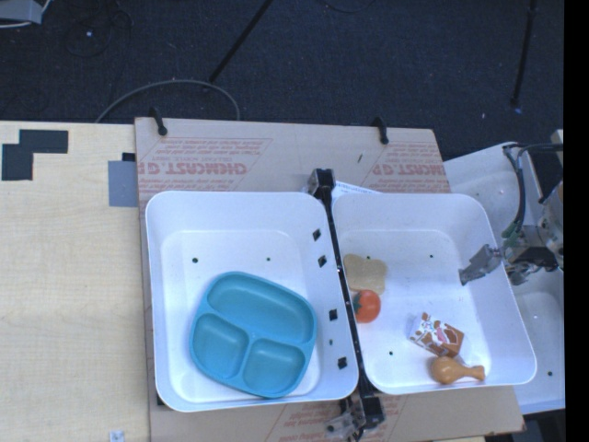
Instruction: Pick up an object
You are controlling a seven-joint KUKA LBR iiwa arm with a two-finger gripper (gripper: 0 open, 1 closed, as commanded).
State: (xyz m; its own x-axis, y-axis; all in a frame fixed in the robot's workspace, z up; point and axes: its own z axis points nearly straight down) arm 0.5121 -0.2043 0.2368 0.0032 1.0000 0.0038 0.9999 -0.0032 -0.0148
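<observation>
Grey and partly cut off at the right edge, the tool (482, 265) hangs over the right rim of the right-hand shallow white plastic bin (497, 238); only one dark, angled piece of it is plain, and whether it is spread or pressed together I cannot tell. Nothing can be seen pinched in it. The arm behind it is mostly out of sight, a tangle of cables and grey parts reaching in from the right.

Inside that bin lie four small things, well apart from the tool: a flat tan bread-like slice (364, 273) by the divider, a round red-orange tomato-like ball (366, 307) touching it just below, a small brown-and-white printed packet (438, 336), and a yellowish drumstick-shaped toy (456, 370) near the front wall.

A blue three-compartment plastic tray (252, 332) rests in the left-hand white bin (175, 247). Both bins sit on cardboard (230, 159) on the pale wooden desk (64, 293).
</observation>
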